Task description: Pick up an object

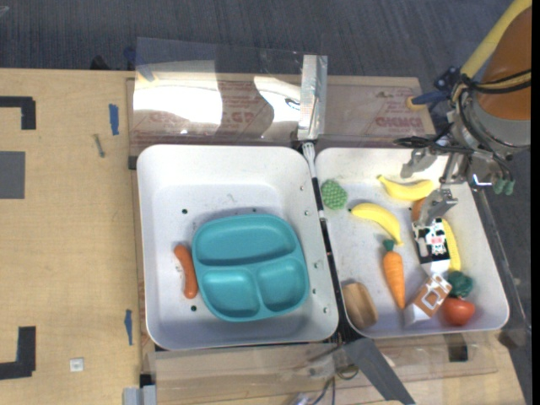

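The grey two-finger gripper [440, 194] hangs over the back of the right white bin [494, 264], just above a yellow banana [406, 187] lying near the far wall; whether its fingers are parted or closed, I cannot tell. In the same bin lie a second curved yellow banana [377, 219], an orange carrot [393, 275], a green knobbly ball [334, 194], a red tomato [459, 310] and a brown oval piece [359, 304]. The left white bin [160, 184] holds a teal sectioned plastic tray [250, 265] with an orange sausage [187, 270] beside it.

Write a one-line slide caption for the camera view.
Gripper hovers over right bin of toy food; teal tray sits in left bin.
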Robot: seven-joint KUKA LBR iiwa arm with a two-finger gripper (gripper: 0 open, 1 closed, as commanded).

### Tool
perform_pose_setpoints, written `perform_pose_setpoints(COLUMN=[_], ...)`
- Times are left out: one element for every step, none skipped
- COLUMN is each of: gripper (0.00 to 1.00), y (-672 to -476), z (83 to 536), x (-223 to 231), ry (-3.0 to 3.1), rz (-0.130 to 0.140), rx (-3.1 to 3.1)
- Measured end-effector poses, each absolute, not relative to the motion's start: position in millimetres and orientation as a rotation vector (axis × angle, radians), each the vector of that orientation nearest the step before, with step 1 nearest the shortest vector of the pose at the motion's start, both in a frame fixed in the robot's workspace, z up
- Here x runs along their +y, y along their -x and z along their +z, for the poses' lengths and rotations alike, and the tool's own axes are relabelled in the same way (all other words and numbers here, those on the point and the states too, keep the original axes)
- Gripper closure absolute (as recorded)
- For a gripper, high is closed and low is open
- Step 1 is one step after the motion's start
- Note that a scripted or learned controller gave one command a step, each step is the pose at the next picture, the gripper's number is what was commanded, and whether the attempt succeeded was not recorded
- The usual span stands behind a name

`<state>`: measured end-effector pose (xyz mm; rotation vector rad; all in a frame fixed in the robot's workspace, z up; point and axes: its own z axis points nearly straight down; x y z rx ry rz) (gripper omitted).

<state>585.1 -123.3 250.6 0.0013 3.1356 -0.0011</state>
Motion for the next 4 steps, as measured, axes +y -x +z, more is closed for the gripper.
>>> perform_pose_setpoints(gripper=[0.00, 0.00, 0.00, 0.00], y=[-578.3, -522.5, -491.9, -494.4], z=[98, 90, 90, 90], x=[-107, -101, -103, -103], ry=[0.010, -0.006, -0.109, 0.000], rz=[0.001, -0.003, -0.001, -0.008], rx=[3.140, 3.128, 3.122, 3.124])
